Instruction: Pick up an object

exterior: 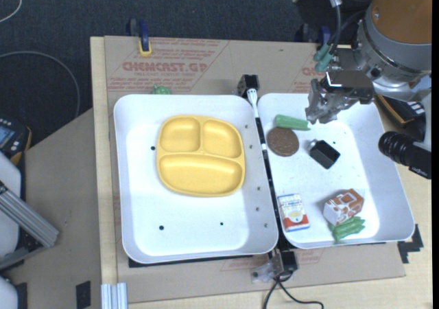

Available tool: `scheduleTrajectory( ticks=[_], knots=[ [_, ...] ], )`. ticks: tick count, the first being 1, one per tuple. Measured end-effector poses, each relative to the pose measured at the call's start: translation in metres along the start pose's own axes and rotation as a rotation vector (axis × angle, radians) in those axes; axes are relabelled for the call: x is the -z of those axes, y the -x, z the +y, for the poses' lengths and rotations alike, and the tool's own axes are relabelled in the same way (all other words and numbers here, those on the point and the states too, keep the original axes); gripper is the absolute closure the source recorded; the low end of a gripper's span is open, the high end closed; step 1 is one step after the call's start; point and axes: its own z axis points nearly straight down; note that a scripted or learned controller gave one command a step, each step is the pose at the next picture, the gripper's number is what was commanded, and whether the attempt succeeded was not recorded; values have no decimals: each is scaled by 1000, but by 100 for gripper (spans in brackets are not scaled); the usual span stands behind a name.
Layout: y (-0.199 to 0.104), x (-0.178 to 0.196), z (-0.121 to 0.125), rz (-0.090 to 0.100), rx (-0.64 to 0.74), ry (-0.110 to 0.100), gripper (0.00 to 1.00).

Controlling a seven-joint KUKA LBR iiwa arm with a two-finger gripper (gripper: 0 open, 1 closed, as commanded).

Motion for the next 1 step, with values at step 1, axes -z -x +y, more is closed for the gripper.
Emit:
scheduleTrajectory(
  ticks=[1],
  knots=[
    [-33,69,0,3,5,11,100]
  ],
)
